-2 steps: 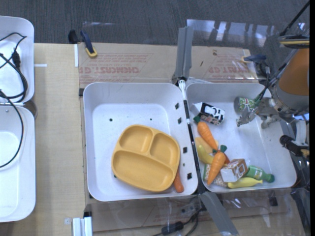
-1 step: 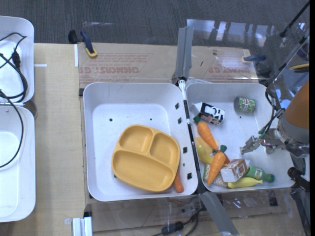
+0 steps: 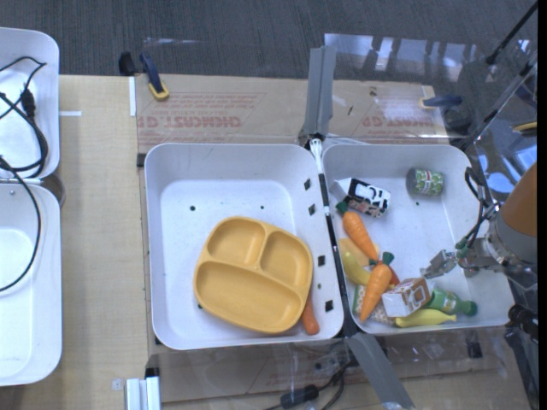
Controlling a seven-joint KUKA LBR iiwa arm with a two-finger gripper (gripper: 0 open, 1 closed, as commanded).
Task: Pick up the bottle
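The bottle [image 3: 448, 301] is small and green and lies on its side near the front right corner of the right bin [image 3: 402, 156]. Its left end is tucked behind a small brown and white carton [image 3: 408, 295], and a yellow banana-like toy [image 3: 427, 318] lies just in front of it. My gripper [image 3: 439, 264] reaches in from the right and hovers slightly above and to the left of the bottle, not touching it. Its fingers look open with nothing between them.
The right bin also holds two carrots [image 3: 361, 235], a yellow toy [image 3: 353, 261], a black and white toy [image 3: 369, 198] and a green can [image 3: 426, 182]. The left bin [image 3: 171, 229] holds a yellow divided plate [image 3: 254, 273] and a small carrot [image 3: 309, 319].
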